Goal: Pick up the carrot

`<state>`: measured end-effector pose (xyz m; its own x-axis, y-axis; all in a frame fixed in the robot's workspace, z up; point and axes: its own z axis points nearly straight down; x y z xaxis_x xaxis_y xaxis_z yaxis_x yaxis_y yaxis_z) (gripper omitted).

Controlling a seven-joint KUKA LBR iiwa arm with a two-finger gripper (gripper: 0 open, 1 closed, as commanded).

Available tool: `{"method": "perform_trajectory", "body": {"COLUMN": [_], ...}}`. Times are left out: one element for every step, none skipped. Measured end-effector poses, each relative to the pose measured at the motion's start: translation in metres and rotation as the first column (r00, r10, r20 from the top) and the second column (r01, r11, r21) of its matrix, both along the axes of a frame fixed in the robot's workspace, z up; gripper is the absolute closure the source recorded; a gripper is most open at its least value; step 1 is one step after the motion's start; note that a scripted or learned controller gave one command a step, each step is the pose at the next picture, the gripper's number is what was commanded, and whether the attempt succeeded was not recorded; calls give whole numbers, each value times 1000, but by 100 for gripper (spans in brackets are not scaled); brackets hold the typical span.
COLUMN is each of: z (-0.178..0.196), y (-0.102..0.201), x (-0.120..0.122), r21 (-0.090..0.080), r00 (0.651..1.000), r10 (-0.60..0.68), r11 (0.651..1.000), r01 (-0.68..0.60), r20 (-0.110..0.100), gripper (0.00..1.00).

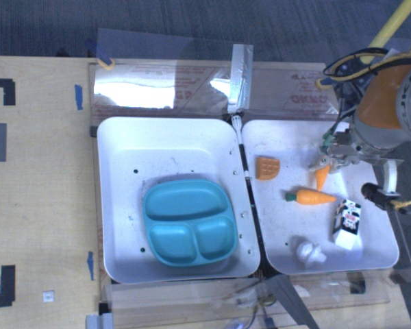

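Counted on the tabletop [41, 184]: two white bins and six loose things.
Left bin [116, 142]: one blue divided tray [190, 220]. Right bin [377, 252]: two carrots [311, 197] [321, 177], one waffle [267, 167], one black-and-white carton [346, 223], one white piece [309, 252].

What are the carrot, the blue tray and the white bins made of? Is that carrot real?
The carrot looks like toy plastic, not real: even orange, smooth, with a stubby green tip. The blue tray seems moulded plastic with a soft sheen and rounded compartments. The white bins look like thin matte plastic, scuffed and speckled, though painted metal can't be ruled out.
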<state>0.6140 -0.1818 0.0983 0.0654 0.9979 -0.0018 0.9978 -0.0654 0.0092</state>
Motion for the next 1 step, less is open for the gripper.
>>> {"method": "perform_trajectory", "body": {"z": [110], "y": [72], "x": [-25], "r21": [3], "r00": [998], "r10": [-56], "r11": [998], "r01": [56], "r20": [0], "gripper": [100]}}
